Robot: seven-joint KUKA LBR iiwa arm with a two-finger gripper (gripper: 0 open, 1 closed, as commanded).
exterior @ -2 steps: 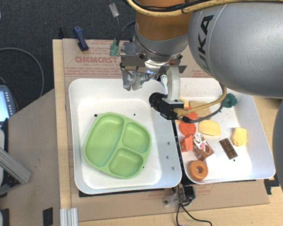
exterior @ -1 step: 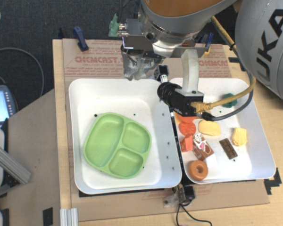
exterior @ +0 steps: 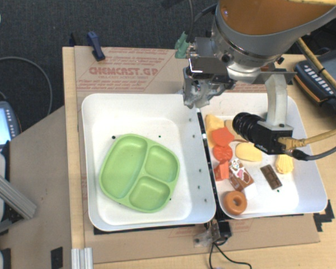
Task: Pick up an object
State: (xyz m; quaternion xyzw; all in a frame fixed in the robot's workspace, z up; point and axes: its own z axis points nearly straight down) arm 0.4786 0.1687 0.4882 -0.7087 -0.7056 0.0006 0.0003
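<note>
Jaws' spread impossible to tell, gripper above bin divider, toy food just right.

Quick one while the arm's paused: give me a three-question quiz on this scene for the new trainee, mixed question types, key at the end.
1. True or false: the green divided plate lies in the right bin.
2. Multiple choice: where is the claw? A) over the top of the divider between the bins; B) over the doughnut; C) beyond the bench's left edge.
3. Fill in: the brown chocolate bar lies in the ____ bin.

Key:
1. False; it lies in the left bin.
2. A.
3. Right, near the yellow pieces.
</note>
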